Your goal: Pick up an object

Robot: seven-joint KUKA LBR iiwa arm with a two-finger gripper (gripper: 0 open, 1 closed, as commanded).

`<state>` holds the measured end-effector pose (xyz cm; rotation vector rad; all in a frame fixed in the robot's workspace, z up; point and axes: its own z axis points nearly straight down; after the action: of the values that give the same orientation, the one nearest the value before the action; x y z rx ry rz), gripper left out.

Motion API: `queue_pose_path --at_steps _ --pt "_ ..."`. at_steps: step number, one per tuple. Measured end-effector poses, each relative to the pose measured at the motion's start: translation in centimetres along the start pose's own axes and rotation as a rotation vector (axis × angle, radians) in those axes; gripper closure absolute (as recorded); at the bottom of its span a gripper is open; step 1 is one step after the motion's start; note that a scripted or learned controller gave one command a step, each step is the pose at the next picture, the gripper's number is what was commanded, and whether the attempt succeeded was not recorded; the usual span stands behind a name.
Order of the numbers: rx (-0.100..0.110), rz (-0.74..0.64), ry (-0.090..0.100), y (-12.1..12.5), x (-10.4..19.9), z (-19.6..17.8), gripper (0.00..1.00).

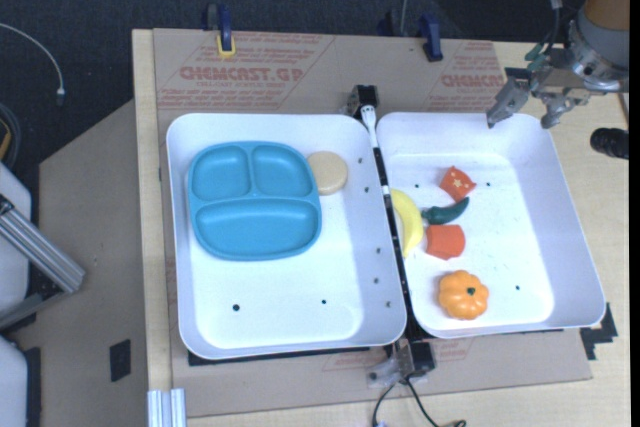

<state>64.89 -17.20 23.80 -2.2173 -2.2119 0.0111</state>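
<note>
1. The toy food lay in the right bin: banana at its left wall, then green pepper, red pieces, and pumpkin.
2. My gripper hung over that bin's far right corner, so everything sat down and left of me.
3. My fingers were spread apart, holding nothing.

Both white bins look smooth, glossy plastic. Blue divided tray: smooth plastic, slight sheen. Board beneath: matt brown cardboard, printed. Toy pumpkin below the gripper: glossy plastic.
</note>
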Motion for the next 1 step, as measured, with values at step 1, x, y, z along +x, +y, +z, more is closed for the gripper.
queue_pose_path --at_steps 1 --pt "-0.013 -0.003 -0.002 0.25 0.05 -0.75 0.0"
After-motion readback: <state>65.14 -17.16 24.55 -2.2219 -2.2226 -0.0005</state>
